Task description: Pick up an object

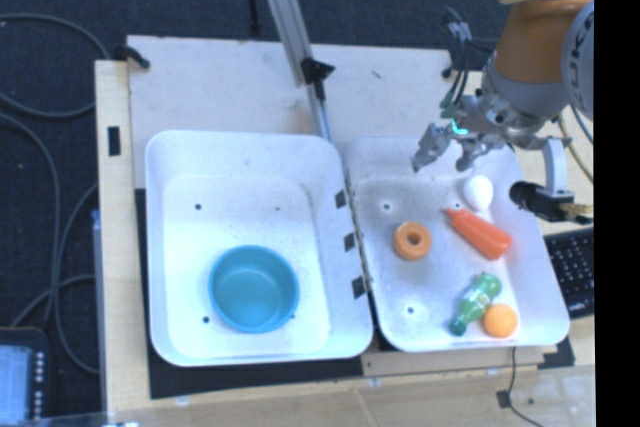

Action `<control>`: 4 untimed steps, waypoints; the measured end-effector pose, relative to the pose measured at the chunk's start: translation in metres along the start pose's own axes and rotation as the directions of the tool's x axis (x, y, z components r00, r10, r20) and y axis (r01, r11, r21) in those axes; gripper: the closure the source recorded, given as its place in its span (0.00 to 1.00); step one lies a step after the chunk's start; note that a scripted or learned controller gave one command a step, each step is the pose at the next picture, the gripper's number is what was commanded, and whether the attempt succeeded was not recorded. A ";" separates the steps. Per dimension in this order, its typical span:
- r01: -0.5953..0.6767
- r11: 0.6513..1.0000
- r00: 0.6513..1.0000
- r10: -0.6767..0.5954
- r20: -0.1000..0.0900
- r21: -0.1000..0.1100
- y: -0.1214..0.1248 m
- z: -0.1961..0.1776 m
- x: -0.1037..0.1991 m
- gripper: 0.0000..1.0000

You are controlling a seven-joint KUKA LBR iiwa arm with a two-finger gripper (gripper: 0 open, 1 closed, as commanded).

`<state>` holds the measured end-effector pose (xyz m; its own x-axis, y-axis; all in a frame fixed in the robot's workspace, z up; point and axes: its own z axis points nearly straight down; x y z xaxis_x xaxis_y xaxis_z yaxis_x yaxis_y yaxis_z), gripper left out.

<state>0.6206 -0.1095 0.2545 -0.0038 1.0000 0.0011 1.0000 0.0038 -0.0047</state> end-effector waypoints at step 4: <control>-0.005 1.000 1.000 0.005 0.004 -0.001 0.009 0.152 0.007 0.00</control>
<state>0.6291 -0.1025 0.1022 0.0014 1.0000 -0.0027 1.0000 -0.0014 -0.0039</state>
